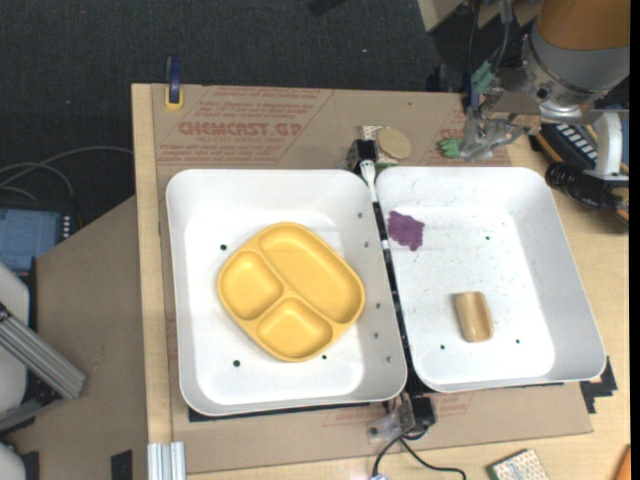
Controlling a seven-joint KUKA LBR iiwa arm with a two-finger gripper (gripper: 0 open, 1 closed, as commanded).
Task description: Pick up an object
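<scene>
Tool (487, 133), grip state indiscernible, above right bin's (560, 268) far rim; descend squarely over tan block (473, 316).

Two white bins sit on the bench: the left bin (190, 268) and the right bin (540, 258), the right one flecked with small dark specks. A yellow tray (290, 290) lies in the left bin. In the right bin, a purple lump (405, 229) lies at far left and a tan block (473, 316) nearer. The board (260, 123) beneath is pale brown with faded red lettering. At far right, the arm (580, 28) is grey with an orange band. The floor (150, 18) is dark grey.
</scene>
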